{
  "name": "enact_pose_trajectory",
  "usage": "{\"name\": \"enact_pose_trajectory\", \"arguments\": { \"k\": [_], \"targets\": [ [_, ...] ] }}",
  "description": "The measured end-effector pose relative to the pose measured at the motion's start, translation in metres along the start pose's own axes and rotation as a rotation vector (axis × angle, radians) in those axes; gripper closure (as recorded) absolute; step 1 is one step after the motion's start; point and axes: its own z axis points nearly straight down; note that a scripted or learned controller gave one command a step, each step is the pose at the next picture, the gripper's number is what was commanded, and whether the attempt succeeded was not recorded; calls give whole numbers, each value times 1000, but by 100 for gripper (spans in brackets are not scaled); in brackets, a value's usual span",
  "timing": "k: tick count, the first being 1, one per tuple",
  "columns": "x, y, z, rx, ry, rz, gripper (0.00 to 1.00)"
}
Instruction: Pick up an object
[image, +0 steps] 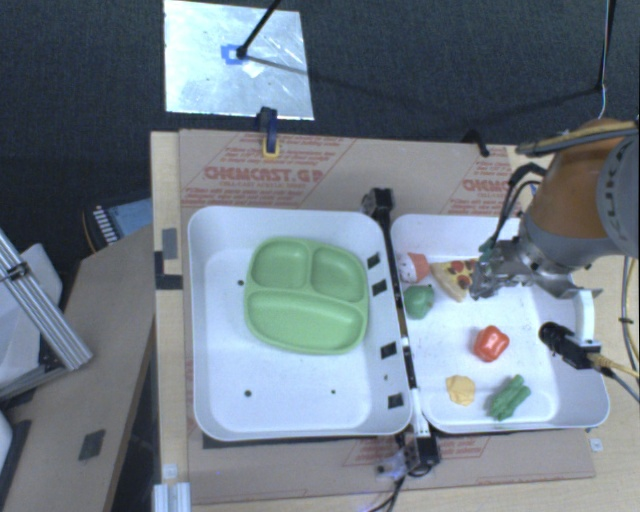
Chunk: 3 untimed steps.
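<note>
Gripper (483, 283) of yours sits low in the right bin (590, 400), right at the pizza slice toy (456, 277), can't tell if it's grabbed anything.

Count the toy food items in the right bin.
6: red-white piece and green pepper by the divider, pizza slice under the gripper, red pepper mid-bin, yellow piece and green beans at the front. The gripper may hide more.
</note>
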Motion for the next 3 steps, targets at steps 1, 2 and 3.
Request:
{"name": "enact_pose_trajectory", "arguments": {
  "k": [1,2,3],
  "targets": [
    [10,2,-56,0,1,-2,100],
    [10,4,-73,4,1,-1,100],
    [67,4,-64,6,3,-5,100]
  ]
}}
